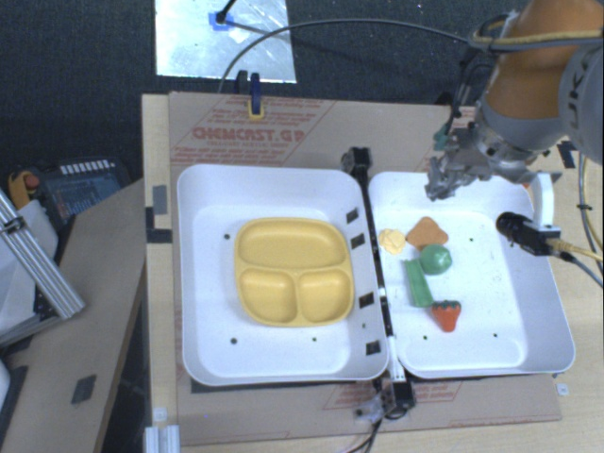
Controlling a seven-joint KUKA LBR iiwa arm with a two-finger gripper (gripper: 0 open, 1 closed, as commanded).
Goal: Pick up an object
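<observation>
A yellow divided tray [288,282] lies in the left bin [203,192] — cardboard [250,132] beneath.

In the right bin [528,319] the toys cluster toward nine o'clock — orange piece [427,230], yellow piece [392,242], green ball [435,259], green bar [418,285], strawberry [446,314] — leaving bare floor from three to six o'clock, while the yellow tray [290,270] fills the left bin's [203,253] centre.

A robotics lab: rigged bench [283,121]; trailing cables [377,28].
</observation>
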